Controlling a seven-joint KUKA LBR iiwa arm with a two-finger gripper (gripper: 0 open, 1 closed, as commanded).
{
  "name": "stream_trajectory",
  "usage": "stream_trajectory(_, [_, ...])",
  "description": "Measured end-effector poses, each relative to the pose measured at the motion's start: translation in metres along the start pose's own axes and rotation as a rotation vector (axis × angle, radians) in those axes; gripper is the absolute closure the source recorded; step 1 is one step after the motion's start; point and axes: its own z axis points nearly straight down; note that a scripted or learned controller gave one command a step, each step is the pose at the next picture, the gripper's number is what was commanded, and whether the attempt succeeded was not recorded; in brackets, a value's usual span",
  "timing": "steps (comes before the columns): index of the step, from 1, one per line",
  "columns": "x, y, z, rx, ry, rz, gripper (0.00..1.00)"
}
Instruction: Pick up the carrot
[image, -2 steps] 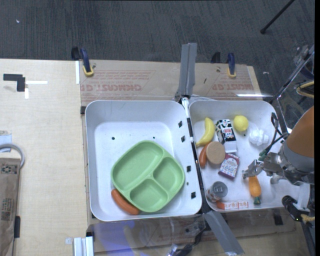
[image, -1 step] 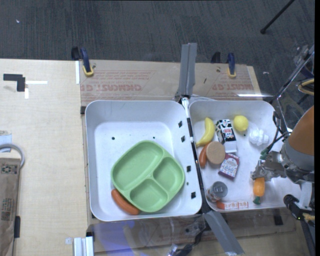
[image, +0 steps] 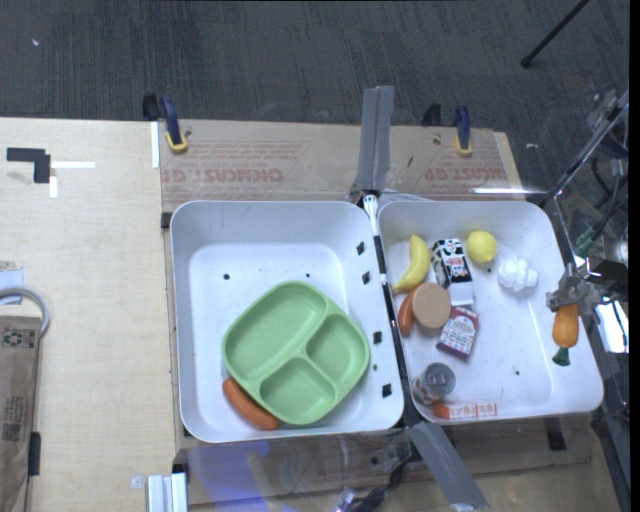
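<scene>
Closest to the camera, a sausage (image: 250, 405) is lying at the front of the left bin (image: 196, 300), tucked against a green plate (image: 297, 352). Across the divider, the right bin (image: 520, 385) is holding a can (image: 437, 380), a red box (image: 458, 333), a banana (image: 412, 262) and a lemon (image: 481, 246).

The carrot (image: 566, 326) is sitting at that bin's far right wall, well apart from the clutter, its leafy end pointing toward the front. The gripper (image: 570, 296) is hanging directly over its upper end, touching or nearly so. The metal is blurring into the carrot's tip, so I cannot tell whether the gripper is spread, pressed together, or already pinching the carrot.

Judging from this, the grasp or early lift is under way. Doing it well is likely meaning keeping the grip across the thick orange body rather than the tip, rising straight up, and staying clear of the wall so the carrot is not catching and twisting free.

The arm is reaching in low from the right edge, with the gripper pointing roughly downward over the wall.
</scene>
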Motion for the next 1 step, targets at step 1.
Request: stream_trajectory(1, [0.0511,-0.0085,0.0414,0.002,0.001,-0.118,1.00])
